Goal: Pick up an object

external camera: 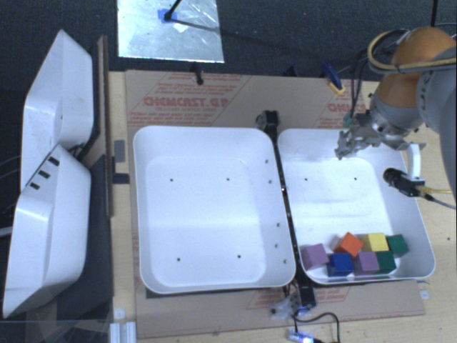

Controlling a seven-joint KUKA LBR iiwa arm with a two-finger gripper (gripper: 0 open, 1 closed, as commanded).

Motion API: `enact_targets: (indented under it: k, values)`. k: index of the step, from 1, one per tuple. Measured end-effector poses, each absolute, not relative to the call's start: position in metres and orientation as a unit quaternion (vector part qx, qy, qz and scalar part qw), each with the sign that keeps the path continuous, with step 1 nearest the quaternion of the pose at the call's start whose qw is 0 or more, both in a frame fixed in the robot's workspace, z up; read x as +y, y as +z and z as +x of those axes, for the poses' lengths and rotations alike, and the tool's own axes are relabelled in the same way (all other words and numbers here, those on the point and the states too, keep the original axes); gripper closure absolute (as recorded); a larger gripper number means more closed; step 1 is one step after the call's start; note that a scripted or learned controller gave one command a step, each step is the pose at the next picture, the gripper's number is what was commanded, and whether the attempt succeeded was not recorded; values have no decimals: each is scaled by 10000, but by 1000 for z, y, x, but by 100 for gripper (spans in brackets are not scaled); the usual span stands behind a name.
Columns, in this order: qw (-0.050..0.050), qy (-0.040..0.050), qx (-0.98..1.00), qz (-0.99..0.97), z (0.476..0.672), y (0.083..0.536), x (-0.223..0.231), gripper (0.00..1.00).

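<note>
Six or so blocks (355,254) sitting clustered at right bin's (321,191) near edge: orange, yellow, green, blue, purple ones touching. Your gripper (348,145) hovering over that bin's far edge, well apart from blocks, gripping nothing you can see; grip state unclear.

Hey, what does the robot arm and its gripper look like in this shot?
The arm is grey with a rounded orange band above the wrist. Yellowish and dark cables loop beside the band. Its gripper is a small grey metal piece with thin fingers.
</note>
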State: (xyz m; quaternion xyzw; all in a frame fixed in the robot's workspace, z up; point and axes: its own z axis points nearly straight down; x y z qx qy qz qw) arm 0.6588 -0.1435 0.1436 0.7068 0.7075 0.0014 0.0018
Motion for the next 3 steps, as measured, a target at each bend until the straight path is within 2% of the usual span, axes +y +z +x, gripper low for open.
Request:
enact_targets:
  k: [1,2,3]
  values:
    - [22,16,7076,7066,659,189,-137,100]
    - [10,7,7073,7069,660,208,-137,100]
    - [5,10,7084,7058,639,220,-95,100]
